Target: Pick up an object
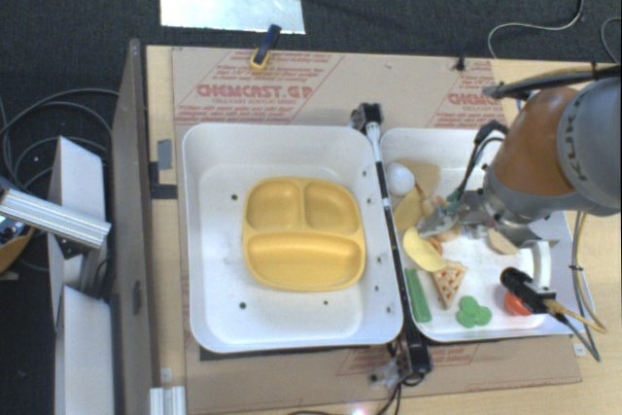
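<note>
Gripper (442,217): aperture indeterminate, low in right bin (457,143) above yellow slice (421,250); risk: crowded toy food deflects grasp.

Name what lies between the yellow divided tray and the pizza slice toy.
In the camera view: the bins' shared dark divider bar and a green stick separate the yellow divided tray from the pizza slice toy.

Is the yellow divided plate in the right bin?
No, the yellow divided plate lies in the left bin; the right bin holds small toy foods.
</note>
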